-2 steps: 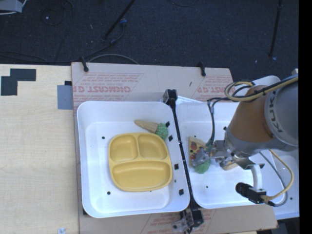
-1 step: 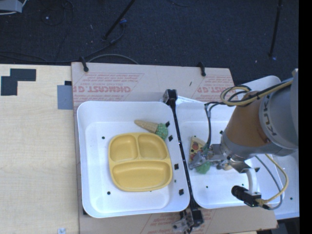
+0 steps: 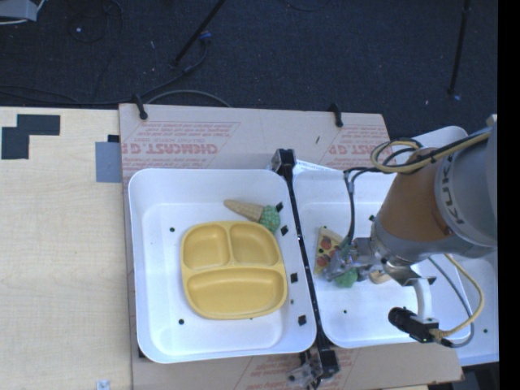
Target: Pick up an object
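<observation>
Two white bins sit side by side on the worktop (image 3: 65, 250): the left bin (image 3: 154, 218) holds one yellow divided plate (image 3: 234, 268) and, at its 12 o'clock, one toy ice-cream cone (image 3: 253, 211). The right bin (image 3: 357, 331) holds one pizza-slice toy (image 3: 327, 246) and one small green toy (image 3: 346, 279). The arm (image 3: 431, 210) reaches in from 3 o'clock, wrist bent low. Its claw (image 3: 351, 260) sits just beside both toys; I cannot tell whether it is apart or together.
</observation>
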